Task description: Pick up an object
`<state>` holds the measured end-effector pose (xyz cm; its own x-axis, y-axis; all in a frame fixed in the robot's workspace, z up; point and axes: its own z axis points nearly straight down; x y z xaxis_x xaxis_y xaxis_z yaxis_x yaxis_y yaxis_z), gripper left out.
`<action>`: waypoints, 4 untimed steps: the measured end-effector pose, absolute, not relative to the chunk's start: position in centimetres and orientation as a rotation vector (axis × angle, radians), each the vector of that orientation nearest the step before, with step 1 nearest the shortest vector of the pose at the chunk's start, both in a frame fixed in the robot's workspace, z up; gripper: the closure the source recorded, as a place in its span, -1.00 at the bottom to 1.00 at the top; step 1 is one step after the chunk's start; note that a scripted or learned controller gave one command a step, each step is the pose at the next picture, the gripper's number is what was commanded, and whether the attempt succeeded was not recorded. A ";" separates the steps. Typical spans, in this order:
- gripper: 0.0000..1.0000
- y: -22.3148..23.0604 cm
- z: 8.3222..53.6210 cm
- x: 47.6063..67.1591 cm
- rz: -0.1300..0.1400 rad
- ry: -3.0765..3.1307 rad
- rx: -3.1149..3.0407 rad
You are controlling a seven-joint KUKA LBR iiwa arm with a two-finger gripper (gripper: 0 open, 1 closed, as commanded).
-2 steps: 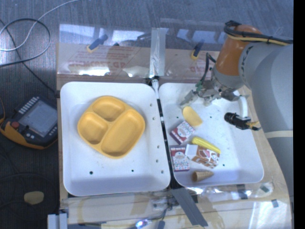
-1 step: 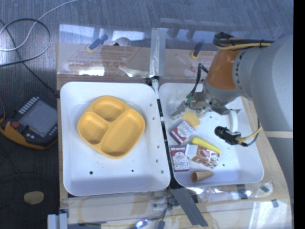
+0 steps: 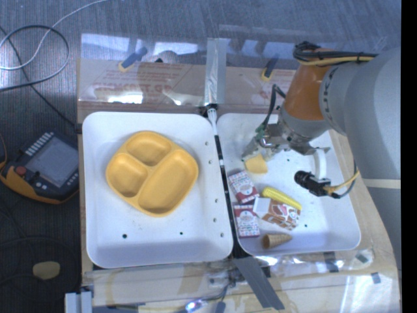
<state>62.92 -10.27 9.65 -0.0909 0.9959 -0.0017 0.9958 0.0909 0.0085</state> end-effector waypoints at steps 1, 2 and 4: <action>1.00 3.8 21.6 62.0 -0.008 2.260 2.188; -1.00 3.7 21.5 62.0 -0.008 2.260 2.188; -1.00 -10.9 11.4 59.9 -0.013 2.107 2.337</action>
